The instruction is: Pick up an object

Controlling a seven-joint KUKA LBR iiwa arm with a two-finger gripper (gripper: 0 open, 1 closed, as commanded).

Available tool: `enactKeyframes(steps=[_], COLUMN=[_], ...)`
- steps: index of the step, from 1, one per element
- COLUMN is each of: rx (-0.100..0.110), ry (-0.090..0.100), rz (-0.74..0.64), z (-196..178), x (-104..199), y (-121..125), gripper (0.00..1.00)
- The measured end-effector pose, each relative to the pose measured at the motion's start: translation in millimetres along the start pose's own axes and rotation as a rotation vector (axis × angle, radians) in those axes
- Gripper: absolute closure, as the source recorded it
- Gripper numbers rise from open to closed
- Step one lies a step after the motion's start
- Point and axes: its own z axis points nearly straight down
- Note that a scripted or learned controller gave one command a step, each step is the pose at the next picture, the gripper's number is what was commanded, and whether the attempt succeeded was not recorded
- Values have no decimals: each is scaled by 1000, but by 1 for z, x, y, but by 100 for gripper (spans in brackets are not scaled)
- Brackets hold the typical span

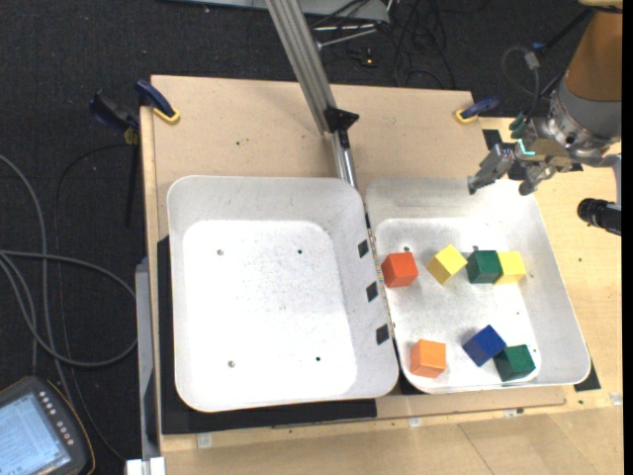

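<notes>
Several small blocks lie in the right bin [435, 211]. A red-orange block [400, 268] sits near its left wall, with a yellow block [447, 263], a green block [484, 266] and another yellow block [510, 266] in a row to the right. Nearer the front lie an orange block [427, 357], a blue block [484, 344] and a dark green block [515, 362]. My gripper [502, 178] hangs open above the bin's far right edge, well clear of the blocks, with nothing between its fingers.
The left bin [198, 216] stands beside the right one. A slanted metal pole [302, 52] comes down to the gap between the bins at the back. Clamps [158, 102] sit on the bench's far corners. Cables trail on the floor at left.
</notes>
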Motion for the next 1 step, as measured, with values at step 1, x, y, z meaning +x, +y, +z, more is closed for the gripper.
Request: enactKeyframes(steps=[1], rx=[-3], ry=[-1], rz=[-2], z=[-2], x=[0], y=[1], gripper=[0])
